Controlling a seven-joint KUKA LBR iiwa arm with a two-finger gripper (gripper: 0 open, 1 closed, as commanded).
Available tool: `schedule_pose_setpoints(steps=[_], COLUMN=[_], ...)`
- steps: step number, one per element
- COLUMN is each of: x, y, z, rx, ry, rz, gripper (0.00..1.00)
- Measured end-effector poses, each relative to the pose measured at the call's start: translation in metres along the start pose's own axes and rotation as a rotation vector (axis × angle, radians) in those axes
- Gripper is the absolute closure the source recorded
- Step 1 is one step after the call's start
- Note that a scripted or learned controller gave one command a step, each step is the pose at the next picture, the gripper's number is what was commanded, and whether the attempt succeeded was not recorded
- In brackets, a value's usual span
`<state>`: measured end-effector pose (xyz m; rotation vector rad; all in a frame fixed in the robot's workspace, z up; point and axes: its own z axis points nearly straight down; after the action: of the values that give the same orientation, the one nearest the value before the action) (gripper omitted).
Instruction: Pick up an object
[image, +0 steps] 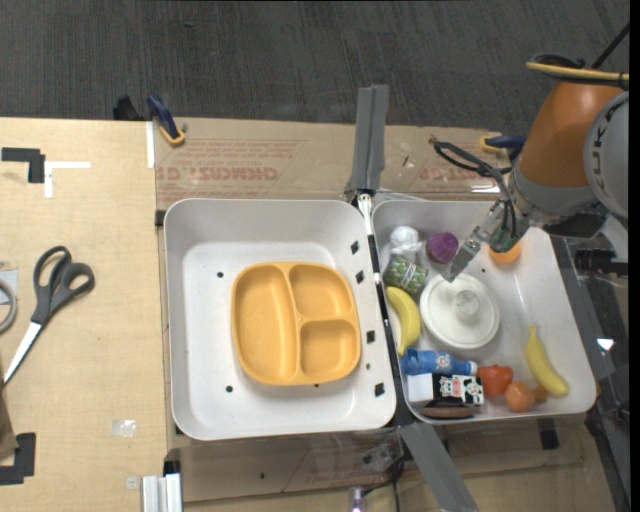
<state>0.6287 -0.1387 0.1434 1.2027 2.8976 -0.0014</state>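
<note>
Milk carton lying nearest; my gripper is hovering over white bowl, beside purple cup, finger state unclear.

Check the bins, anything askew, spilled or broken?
Nothing spilled or visibly broken. The right bin is crowded: two bananas, a white bowl and small cartons jumbled together, but that looks like normal clutter. The orange divided tray lies flat in the left bin, slightly turned. The gripper hangs over the bowl.
</note>
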Motion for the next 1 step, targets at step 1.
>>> schedule_pose_setpoints(steps=[1], x=[0.0385], y=[-0.0353], z=[0.0506], rx=[0.000], ry=[0.002], rz=[-0.037], gripper=[0.00])
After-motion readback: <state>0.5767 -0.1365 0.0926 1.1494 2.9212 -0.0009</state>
